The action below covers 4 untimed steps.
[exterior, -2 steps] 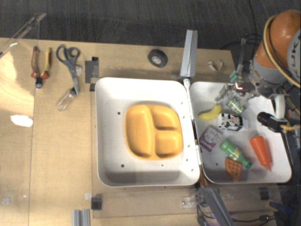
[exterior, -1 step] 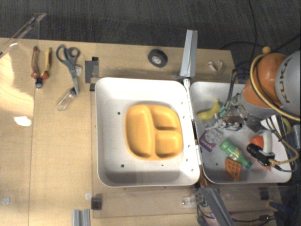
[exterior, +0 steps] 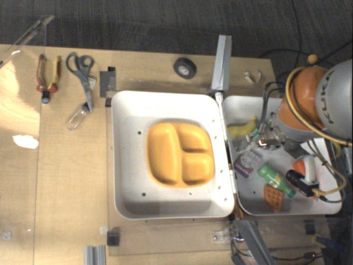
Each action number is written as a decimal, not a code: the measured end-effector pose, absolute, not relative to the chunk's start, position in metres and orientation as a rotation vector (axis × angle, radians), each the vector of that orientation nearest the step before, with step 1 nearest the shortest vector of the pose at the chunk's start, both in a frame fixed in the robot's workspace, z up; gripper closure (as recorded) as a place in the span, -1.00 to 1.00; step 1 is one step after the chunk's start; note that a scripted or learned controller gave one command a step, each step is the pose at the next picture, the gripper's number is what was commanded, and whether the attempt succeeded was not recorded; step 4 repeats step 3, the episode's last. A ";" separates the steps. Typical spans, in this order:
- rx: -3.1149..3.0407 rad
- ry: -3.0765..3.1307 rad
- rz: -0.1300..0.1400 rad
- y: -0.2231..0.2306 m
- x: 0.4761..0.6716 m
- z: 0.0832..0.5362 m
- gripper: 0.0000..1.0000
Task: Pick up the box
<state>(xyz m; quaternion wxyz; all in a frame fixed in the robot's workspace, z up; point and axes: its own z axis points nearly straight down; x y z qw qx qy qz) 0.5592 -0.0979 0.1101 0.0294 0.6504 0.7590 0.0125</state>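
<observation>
Bench: yellow tray [exterior: 180, 153] in left bin [exterior: 128, 148].

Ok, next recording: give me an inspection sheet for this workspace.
Surface: wooden bench with left bin and right bin side by side.
Job's things: clear purple box, if that is the one meant, in right bin.
Clutter: yellow tray in left bin; banana, green bottle, waffle in right bin.
End effector: low over right bin; fingers unclear.
Cables: yellow hose on arm.
Surroundings: scissors, pliers, tape roll on bench.
</observation>
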 end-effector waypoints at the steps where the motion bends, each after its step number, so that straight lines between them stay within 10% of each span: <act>1: 1.901 2.476 0.015 -0.091 0.519 0.091 -1.00; 2: 1.892 2.473 0.022 -0.090 0.523 0.102 1.00; 3: 1.924 2.475 0.006 -0.065 0.576 0.233 1.00; 4: 1.924 2.475 0.006 -0.065 0.576 0.233 1.00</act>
